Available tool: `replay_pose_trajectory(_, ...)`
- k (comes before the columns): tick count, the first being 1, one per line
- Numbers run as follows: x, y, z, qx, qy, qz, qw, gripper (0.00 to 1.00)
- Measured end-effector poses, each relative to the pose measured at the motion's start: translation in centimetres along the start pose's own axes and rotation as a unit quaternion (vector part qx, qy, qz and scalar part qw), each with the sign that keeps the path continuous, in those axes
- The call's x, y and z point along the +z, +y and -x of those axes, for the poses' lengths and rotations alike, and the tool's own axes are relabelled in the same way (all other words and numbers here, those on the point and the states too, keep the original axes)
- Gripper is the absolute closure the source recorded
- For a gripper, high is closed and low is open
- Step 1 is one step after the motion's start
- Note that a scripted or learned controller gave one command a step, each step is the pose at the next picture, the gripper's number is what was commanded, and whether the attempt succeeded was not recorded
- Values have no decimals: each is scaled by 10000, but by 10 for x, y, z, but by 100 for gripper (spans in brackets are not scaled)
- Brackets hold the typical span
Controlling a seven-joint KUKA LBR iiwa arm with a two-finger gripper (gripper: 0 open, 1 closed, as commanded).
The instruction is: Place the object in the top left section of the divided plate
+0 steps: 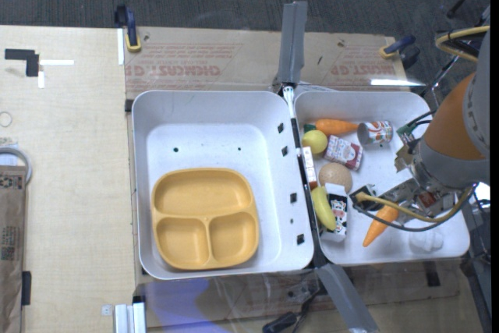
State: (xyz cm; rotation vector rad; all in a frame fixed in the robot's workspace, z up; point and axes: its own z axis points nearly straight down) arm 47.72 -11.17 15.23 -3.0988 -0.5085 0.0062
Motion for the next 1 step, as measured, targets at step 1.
replay_pose_trajectory(1,62,9,4,617,-13,-14,9981,100)
